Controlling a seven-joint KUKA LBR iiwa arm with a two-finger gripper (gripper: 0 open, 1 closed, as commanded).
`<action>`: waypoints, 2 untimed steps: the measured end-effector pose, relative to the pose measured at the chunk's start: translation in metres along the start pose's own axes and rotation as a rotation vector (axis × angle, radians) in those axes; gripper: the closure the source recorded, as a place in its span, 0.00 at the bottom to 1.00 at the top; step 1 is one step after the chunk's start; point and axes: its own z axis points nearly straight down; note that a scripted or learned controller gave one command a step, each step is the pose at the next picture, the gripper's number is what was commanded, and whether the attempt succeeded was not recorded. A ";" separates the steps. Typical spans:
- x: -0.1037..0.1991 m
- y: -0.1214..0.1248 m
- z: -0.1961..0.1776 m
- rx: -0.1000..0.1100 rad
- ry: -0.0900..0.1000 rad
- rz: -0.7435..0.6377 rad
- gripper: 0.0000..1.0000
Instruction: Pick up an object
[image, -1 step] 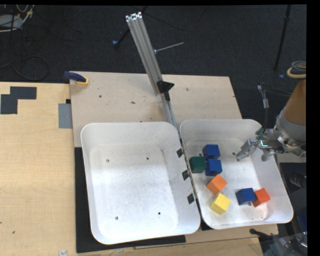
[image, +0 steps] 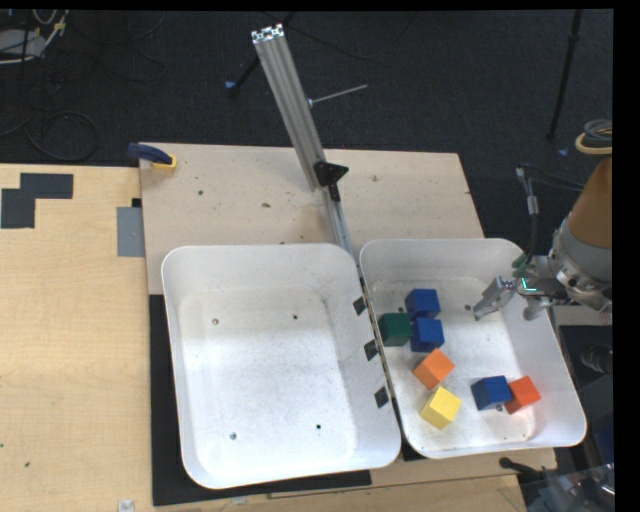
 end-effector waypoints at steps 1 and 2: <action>0.002 -0.011 0.056 0.006 0.002 0.001 0.00; 0.002 -0.011 0.108 0.000 0.000 0.002 0.00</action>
